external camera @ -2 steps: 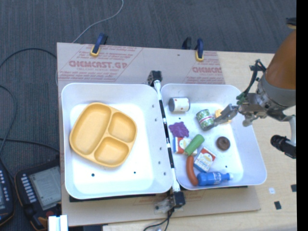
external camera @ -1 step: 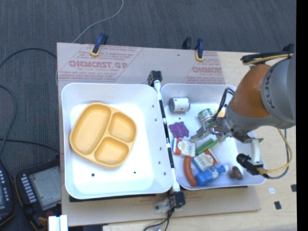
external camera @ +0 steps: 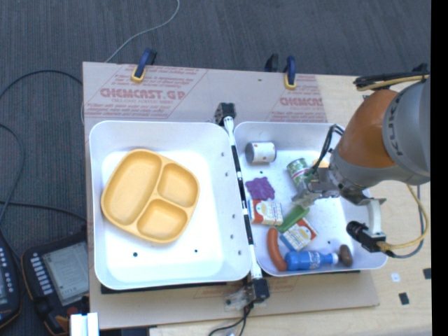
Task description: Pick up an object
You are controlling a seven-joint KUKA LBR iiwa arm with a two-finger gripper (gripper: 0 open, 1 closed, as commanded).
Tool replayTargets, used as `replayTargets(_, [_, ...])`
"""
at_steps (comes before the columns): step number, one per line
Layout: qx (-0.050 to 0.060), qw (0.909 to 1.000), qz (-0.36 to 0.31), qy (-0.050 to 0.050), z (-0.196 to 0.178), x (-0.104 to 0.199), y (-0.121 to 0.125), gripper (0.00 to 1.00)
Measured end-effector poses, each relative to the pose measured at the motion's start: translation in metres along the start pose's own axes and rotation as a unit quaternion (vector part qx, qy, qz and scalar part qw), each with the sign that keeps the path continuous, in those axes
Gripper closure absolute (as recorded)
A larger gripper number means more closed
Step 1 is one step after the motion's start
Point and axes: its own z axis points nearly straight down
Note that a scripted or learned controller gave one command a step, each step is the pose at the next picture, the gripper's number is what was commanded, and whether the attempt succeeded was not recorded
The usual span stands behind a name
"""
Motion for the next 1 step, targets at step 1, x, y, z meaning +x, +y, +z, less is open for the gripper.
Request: replayTargets(1, [0.000,1.0000,0.000,0.000,0.0002,0.0001,-0.0001,0.00])
